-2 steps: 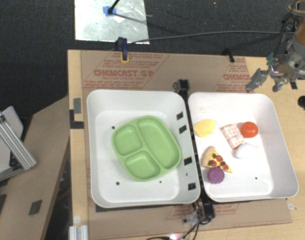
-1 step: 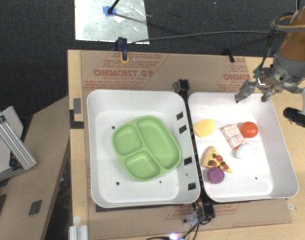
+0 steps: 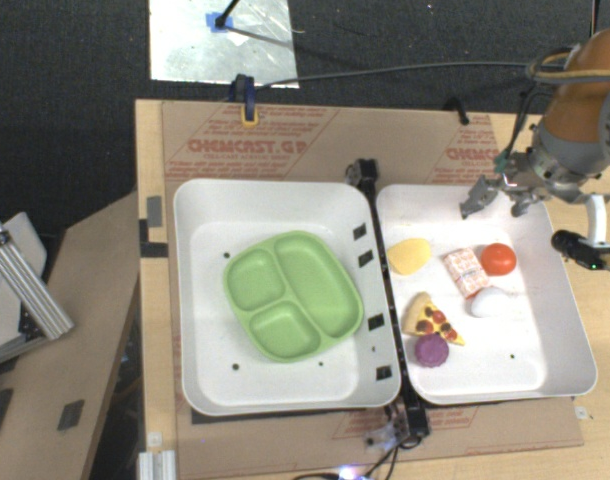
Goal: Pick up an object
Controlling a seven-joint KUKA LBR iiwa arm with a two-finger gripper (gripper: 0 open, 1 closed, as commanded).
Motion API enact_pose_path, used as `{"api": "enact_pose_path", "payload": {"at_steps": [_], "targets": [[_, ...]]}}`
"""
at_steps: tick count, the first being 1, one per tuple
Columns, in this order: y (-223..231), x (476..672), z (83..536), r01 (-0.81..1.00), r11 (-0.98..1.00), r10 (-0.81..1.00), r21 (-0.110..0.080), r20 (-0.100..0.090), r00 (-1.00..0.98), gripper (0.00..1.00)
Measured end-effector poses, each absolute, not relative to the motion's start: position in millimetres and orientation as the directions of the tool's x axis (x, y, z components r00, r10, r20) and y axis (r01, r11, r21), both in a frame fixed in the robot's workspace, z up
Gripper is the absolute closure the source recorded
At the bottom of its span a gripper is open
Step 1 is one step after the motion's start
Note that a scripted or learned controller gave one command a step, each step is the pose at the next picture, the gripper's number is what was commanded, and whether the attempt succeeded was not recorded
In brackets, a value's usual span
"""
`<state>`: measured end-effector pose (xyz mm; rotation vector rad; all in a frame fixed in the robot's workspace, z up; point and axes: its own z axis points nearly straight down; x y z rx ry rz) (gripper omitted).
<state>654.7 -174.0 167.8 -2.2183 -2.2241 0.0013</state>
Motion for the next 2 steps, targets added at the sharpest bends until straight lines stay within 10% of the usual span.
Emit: {"api": "enact_pose_path", "payload": {"at_steps": [1, 2], "targets": [[-173, 662.1, 109, 1.000, 0.006, 1.000, -0.001, 0.000, -0.006, 0.00], [-173, 664.2, 124, 1.000, 0.009, 1.000, 0.007, -0.002, -0.009, 1.00]]}}
